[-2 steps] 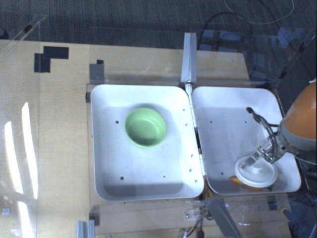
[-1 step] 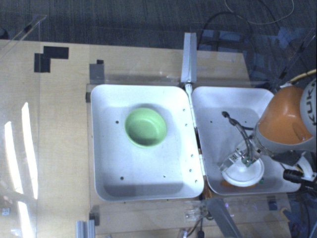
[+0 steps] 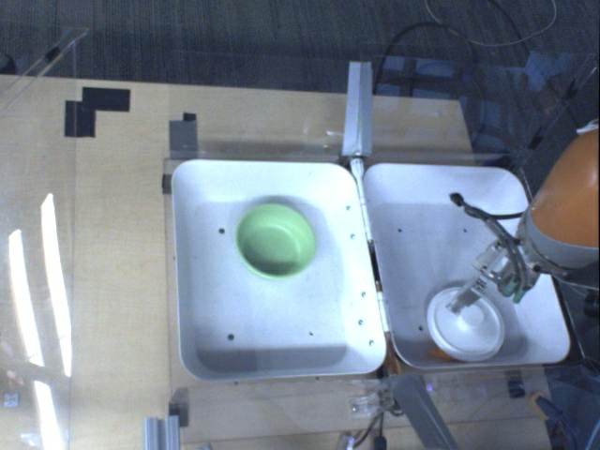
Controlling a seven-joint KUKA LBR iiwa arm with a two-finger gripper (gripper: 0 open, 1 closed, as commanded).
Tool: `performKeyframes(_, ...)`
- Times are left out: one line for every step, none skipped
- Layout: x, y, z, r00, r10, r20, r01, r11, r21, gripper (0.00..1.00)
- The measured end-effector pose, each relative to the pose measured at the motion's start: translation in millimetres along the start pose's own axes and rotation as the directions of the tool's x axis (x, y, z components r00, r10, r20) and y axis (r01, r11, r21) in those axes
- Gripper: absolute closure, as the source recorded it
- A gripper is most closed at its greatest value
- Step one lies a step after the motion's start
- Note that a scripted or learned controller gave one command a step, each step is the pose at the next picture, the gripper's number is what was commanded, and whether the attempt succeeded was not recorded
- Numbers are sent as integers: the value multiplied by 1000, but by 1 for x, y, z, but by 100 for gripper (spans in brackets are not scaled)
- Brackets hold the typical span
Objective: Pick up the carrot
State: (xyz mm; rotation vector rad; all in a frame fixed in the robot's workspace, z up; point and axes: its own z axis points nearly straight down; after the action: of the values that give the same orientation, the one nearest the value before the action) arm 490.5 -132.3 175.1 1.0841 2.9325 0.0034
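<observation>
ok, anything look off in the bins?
Mostly tidy. The green bowl sits upright in the left bin. In the right bin, an orange sliver, likely the carrot, is almost hidden under the white bowl. The gripper is over that bowl.

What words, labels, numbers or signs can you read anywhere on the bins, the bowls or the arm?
None can be read. The green bowl, the white bowl, both white bins and the arm's orange band carry no visible lettering. The black blocks on the bench are plain shapes, not text.
</observation>
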Motion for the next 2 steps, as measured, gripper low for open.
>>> performKeyframes(5, 51, 85, 992, -123, 1, 123, 992, -2, 0)
performKeyframes(-3, -4, -8, 970, -243, 0, 243, 970, 0, 0)
